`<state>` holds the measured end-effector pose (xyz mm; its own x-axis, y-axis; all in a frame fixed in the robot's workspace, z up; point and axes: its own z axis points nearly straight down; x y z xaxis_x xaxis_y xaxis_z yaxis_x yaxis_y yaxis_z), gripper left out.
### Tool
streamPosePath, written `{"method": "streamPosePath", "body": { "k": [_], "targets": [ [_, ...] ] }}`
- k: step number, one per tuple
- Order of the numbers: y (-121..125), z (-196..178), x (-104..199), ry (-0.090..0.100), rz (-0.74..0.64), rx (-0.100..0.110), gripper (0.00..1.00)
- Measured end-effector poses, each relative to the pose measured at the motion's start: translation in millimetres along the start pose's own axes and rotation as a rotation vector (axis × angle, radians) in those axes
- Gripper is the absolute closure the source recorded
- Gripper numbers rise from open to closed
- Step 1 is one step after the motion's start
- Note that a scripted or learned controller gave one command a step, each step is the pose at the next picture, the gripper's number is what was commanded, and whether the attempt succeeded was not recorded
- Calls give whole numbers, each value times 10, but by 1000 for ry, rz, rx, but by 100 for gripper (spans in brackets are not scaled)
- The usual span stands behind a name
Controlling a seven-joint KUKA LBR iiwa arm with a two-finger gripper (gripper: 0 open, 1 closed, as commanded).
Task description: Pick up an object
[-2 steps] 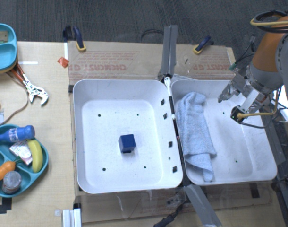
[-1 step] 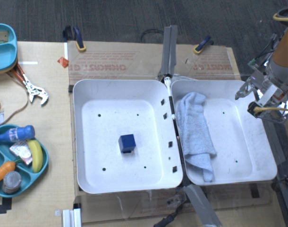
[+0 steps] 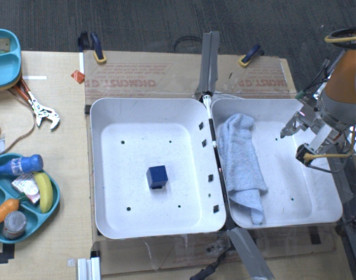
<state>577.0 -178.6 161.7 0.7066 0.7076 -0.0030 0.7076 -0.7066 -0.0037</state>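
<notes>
Blue cube [image 3: 157,176]: sitting on the floor of the left bin [image 3: 108,121], well off to the left of the gripper, past the divider between the bins.
Gripper [image 3: 295,140]: hanging over the right bin [image 3: 318,203] near its far right side, fingers spread apart, nothing between them as far as I can see.
Grey towel [image 3: 241,162]: crumpled along the right bin's left wall, between gripper and cube, not touching either.
Arm [image 3: 341,86]: comes in from the right edge.

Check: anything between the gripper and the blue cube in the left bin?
Yes. The gripper hangs over the right bin's right side; the grey towel and the bins' shared wall lie between it and the blue cube. An approach from above clears both.
</notes>
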Motion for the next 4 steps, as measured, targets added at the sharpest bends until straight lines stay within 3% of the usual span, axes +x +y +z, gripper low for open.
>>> {"method": "streamPosePath", "body": {
  "k": [1,2,3,4],
  "targets": [
    [-29,-530,-557,0,138,-2,0],
    [137,-791,375,0,435,-2,0],
    [602,-772,-29,0,387,-1,0],
    [542,-830,-79,-1,435,0,0]
  ]
}}
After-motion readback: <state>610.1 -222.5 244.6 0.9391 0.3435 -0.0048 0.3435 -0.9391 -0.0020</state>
